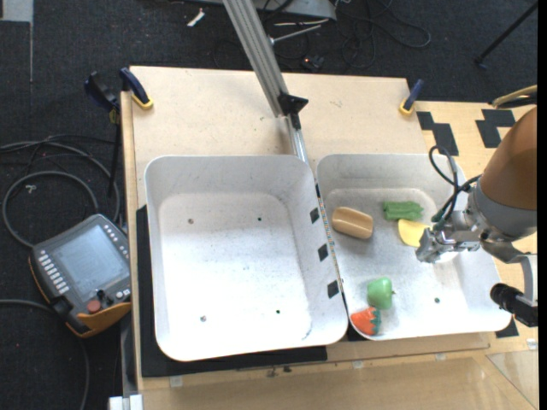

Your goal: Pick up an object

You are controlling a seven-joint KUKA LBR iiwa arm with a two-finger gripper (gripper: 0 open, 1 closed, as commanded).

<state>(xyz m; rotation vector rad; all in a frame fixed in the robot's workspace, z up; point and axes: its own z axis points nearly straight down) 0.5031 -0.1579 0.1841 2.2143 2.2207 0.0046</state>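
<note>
The right bin [359, 171] holds a tan bread-like piece [352, 222], a flat green piece [402, 210], a yellow piece [410, 231], a green pepper-shaped toy [380, 292] and a red-orange piece [366, 320] at the front rim. My gripper [433, 248] hangs over the right side of this bin, just right of the yellow piece and touching or nearly touching its edge. I see nothing held between the fingers.
The left bin [171, 186] lies beside the right one. A slanted metal pole [261, 49] crosses the back of the bench down to the bins' shared wall. A teach pendant [81, 272] lies on the floor at left.
</note>
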